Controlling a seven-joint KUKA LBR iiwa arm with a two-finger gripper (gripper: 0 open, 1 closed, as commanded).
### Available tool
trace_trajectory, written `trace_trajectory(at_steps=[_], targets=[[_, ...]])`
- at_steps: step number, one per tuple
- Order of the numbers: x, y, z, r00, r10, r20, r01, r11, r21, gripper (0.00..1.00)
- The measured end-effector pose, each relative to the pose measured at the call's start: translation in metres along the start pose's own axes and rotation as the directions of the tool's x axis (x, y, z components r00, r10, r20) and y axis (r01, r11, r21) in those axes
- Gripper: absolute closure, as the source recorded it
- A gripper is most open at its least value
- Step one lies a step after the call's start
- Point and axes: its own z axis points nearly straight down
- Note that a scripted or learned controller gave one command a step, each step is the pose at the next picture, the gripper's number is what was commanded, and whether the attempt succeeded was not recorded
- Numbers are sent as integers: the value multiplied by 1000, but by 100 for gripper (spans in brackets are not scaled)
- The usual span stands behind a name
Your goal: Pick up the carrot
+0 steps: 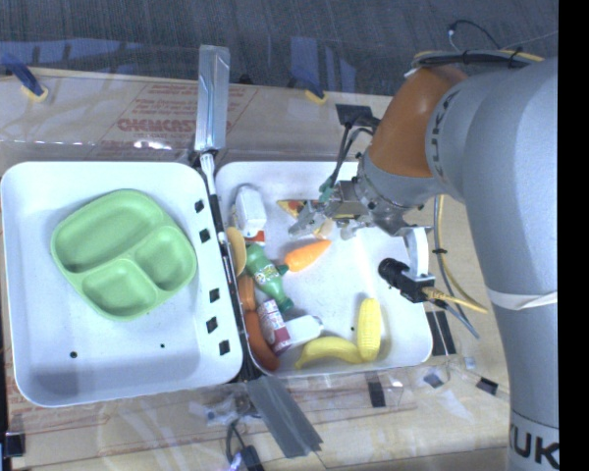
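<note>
The orange carrot (307, 254) lies on its side near the middle of the right bin (412, 346), tip pointing up and right. My gripper (324, 228) hangs just above and behind the carrot's tip, reaching in from the right on the grey arm with the orange band. Its fingers (303, 226) stand open with nothing between them, and the carrot rests free on the bin floor.
A green bottle (265, 273), a red-labelled bottle (276, 324) and a brown sausage (256, 340) crowd the right bin's left wall. A banana (326, 351) and corn cob (370, 326) lie in front, a pizza slice (292, 205) behind. The left bin (29, 361) holds a green divided plate (126, 253).
</note>
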Motion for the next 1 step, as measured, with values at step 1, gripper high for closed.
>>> trace_trajectory(at_steps=[1], targets=[[-15, -25, 57, 990, -140, -3, 140, 990, -12, 0]])
